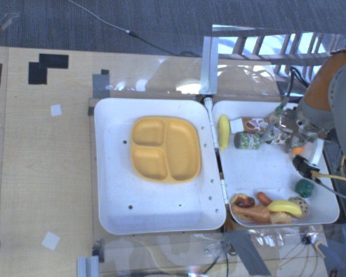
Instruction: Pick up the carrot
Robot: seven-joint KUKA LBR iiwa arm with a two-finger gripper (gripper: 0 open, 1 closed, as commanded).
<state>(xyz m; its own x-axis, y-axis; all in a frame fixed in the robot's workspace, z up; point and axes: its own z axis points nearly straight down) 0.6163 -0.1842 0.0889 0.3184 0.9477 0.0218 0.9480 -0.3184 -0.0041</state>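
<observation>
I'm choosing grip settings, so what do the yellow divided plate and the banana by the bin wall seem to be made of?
The yellow divided plate looks like moulded plastic with a matte finish: even colour, rounded compartments, no glare. The banana looks like smooth toy plastic, uniformly bright yellow with a slight sheen; at this size, I can't rule out rubber or foam.

Bright, even overhead light — glare on the clear wall [184, 87], soft focus
</observation>
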